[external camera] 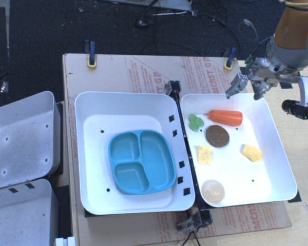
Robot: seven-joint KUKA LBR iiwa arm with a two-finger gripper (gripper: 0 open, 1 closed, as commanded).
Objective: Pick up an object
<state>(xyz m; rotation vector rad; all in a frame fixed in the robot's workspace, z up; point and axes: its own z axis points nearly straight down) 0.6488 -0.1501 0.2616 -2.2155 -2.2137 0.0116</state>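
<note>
Carrot: nearest the gripper, at its 7 o'clock.
Fingers: spread, empty.
Risk: round carrot may roll from closing fingers.

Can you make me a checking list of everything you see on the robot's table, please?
Surface: bench bearing left bin and right bin.
Job's things: in the right bin, orange carrot, green piece, brown disc, two yellow pieces, pale disc.
Clutter: blue divided tray in the left bin.
End effector: open, above the right bin's far edge, holding nothing.
Cables: several on the dark floor behind the bench.
Surroundings: white panels at left.
</note>
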